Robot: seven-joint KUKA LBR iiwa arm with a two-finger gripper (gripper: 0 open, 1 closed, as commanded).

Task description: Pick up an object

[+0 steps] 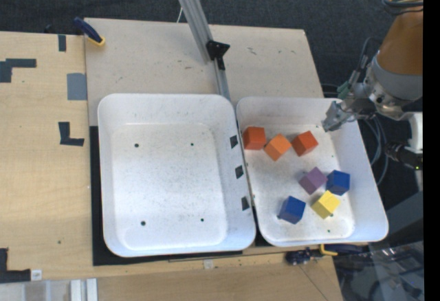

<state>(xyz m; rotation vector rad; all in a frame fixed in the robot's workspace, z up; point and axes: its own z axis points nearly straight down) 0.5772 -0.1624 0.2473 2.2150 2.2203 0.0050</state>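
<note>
The right bin (357, 224) holds several small cubes. Three orange-red cubes lie in a row near its far side: one (254, 137) at the left, one (278, 147) in the middle, one (304, 142) at the right. Closer to the front lie a purple cube (313, 179), a blue cube (337, 181), a yellow cube (327, 204) and a second blue cube (291, 209). My gripper (334, 117) hangs over the bin's far right corner, just right of and above the rightmost orange cube, with no cube seen in it.
The left bin (110, 155) lies beside the right one. A slanted metal post (196, 11) rises behind the bins, with a black clamp (217, 50) on it. A blue and yellow tool (89, 31) lies at the back left. Cables (385, 148) trail at the right.
</note>
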